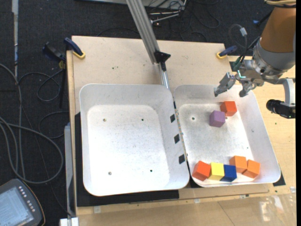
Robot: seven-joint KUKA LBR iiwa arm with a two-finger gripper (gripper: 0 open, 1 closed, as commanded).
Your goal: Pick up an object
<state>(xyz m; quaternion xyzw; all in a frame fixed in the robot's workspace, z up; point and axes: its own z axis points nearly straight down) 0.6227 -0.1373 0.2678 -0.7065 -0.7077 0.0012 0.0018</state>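
Nearest us, along the front wall of the right bin [263, 140], we have a huddle of blocks: an orange cube [201, 170], a yellow cube [217, 170], a blue cube [230, 173], and two more orange blocks [246, 166] touching at the corner. They sit packed together, awkward for a clean grab, we'd judge.

Moving up the bin, here's the better prospect: a purple cube [217, 118] and, just beside it at its upper right, a lone orange cube [228, 108]. The two are close, possibly touching.

Further back, the gripper [233, 86] hangs above the bin's far rim, released, its two fingers splayed apart with nothing between them. The key relation: that lone orange cube lies just toward us from the gripper, almost straight under its nearer side, with the purple one a little further left. A short drop forward should suit, we reckon.

The left bin [94, 98] and the counter [117, 55] lie beyond.
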